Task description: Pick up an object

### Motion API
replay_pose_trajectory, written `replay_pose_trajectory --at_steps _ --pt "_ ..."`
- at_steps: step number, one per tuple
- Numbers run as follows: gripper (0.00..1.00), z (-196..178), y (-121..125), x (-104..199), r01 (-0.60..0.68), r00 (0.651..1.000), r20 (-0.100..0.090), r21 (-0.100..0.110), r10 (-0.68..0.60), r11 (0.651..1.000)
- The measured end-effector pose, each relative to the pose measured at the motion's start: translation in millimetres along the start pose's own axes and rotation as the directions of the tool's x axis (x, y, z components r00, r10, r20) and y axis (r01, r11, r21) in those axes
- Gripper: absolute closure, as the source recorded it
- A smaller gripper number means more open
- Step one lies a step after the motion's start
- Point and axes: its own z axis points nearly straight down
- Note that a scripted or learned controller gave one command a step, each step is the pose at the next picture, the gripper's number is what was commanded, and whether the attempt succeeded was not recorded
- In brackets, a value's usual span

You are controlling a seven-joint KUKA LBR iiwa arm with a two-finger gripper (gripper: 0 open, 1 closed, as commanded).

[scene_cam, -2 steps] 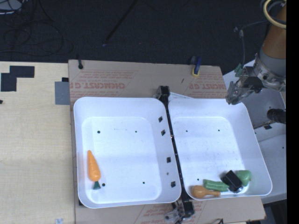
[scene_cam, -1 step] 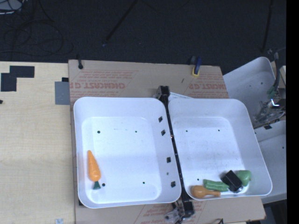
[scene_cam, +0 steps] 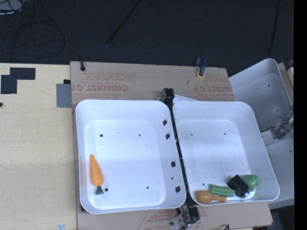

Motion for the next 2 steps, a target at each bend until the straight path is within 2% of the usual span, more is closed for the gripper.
replay_pose_trajectory --at_steps 1,2 --pt "1.0 40 -18 1 0.001 1.0 -0.002 0.005 -0.001 1.0" --pt "1.0 161 37 10 0.006 1.0 -0.004 0.007 -0.006 1.0"
